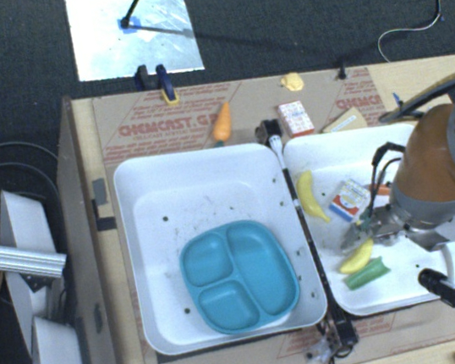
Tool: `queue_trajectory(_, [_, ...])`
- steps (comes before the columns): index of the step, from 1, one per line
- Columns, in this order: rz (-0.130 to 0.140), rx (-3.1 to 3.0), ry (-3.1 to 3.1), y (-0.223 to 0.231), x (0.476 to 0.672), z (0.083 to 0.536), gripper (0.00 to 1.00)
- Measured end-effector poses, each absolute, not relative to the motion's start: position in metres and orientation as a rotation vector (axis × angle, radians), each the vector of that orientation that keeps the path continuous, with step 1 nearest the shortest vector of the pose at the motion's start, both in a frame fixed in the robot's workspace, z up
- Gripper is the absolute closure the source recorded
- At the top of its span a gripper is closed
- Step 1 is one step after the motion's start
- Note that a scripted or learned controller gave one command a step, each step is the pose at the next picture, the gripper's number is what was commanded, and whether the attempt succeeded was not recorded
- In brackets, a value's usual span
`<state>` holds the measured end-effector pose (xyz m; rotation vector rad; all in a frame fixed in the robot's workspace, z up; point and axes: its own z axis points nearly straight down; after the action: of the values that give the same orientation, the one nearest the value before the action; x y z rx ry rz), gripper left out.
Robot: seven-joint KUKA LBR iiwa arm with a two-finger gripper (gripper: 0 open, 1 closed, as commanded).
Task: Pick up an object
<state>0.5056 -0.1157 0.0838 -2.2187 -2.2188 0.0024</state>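
Observation:
The right bin (392, 139) holds several small things. A yellow banana (307, 197) lies along its left wall, and a red, white and blue packet (350, 198) sits just right of it. Near the front lie a short yellow piece (357, 257) and a green piece (366, 273), side by side. My gripper (361, 234) is low in this bin, directly above the short yellow piece and just below the packet. I see nothing lifted in it. The arm's orange band (433, 157) covers the right part of the bin.
The left bin (152, 189) holds a blue divided plate (238, 276). On the cardboard behind the bins lie an orange carrot (221, 122), a small box (294, 117) and a yellow lump (292, 82). A ridge (292, 201) separates the bins.

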Motion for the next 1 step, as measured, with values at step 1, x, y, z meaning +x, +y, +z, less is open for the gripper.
queue_trajectory(1, [-0.004,-2.220,-2.225,-0.1155,0.5094,0.0948,1.00])
